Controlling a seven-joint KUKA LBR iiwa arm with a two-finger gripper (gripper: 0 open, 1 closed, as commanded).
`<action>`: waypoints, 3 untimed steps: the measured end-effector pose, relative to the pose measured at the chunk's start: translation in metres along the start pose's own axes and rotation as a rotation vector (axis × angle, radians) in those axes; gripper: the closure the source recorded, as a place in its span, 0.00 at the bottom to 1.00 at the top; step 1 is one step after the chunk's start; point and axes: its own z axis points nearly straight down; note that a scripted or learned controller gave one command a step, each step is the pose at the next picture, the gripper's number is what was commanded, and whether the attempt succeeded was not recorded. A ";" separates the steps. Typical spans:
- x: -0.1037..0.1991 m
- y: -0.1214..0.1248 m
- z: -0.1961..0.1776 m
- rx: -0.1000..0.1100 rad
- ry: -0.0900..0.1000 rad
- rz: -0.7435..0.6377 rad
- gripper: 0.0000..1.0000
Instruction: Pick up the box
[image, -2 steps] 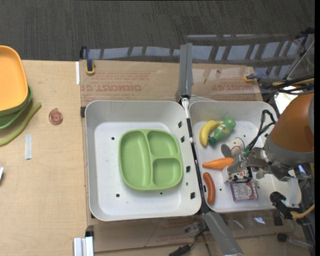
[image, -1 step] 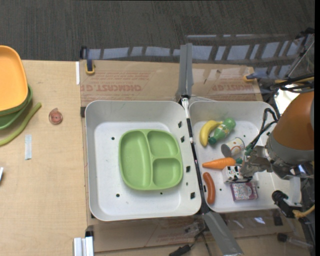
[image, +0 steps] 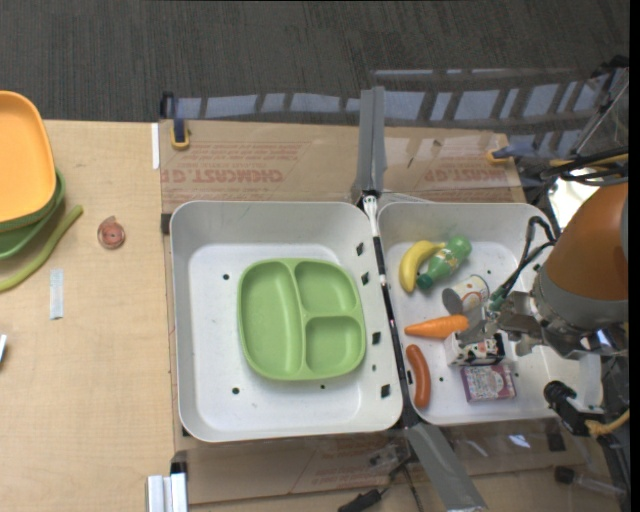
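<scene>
Tool (image: 482, 335) poised low over right bin (image: 520, 222), directly above box (image: 488, 382); open-or-closed state cannot be told. Carrot (image: 436, 326) just beside tool, crowding approach.

Small pink box (image: 488, 383) — flat in right bin, near front edge.

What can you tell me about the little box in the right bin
The box is small, flat and pinkish purple with dark printing, apparently cardboard. It lies flat near the front of the right bin, slightly askew, right of the red sausage. The gripper hangs just behind it; contact cannot be judged.
</scene>
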 end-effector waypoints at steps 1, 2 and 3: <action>-0.001 0.000 -0.008 0.001 -0.001 0.001 1.00; -0.001 0.000 -0.008 0.001 -0.001 0.001 0.00; -0.014 0.009 0.028 -0.025 -0.001 -0.304 0.00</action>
